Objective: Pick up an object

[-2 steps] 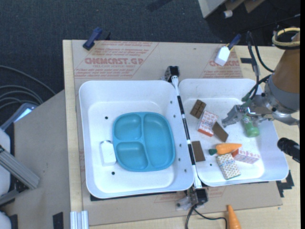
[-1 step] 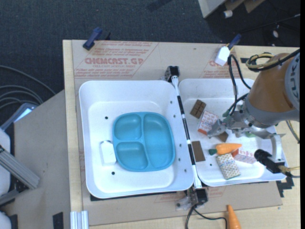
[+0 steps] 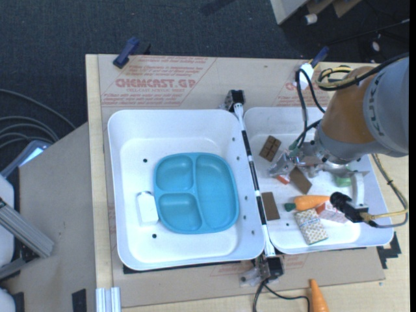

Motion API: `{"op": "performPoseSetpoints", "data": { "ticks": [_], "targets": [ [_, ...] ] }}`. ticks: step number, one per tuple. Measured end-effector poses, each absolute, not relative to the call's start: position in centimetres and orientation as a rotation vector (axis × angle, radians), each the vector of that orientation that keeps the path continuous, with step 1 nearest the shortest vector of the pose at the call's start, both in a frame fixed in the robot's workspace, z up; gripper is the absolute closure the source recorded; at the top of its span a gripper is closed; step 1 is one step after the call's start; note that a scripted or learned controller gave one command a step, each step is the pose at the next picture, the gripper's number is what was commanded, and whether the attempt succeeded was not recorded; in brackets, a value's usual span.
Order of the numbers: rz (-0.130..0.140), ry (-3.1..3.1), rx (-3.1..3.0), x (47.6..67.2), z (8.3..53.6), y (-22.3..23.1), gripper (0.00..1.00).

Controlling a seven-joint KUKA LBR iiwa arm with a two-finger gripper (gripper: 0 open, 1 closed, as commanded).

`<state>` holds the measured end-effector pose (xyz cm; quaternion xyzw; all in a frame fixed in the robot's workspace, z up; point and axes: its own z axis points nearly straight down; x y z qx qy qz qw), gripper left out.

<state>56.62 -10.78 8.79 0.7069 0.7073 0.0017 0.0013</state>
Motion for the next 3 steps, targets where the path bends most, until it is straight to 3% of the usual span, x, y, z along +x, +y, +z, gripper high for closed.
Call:
{"op": "performPoseSetpoints", "data": {
  "ticks": [1, 2, 3],
  "targets": [
    [0.011, 2.216, 2.217, 56.8, 9.9, -10.7, 1.0],
    [0.011, 2.216, 2.217, 56.8, 9.9, -10.7, 0.0],
    [-0.001, 2.221, 2.223, 51.0, 8.4, -9.7, 0.0]
  ]
}}
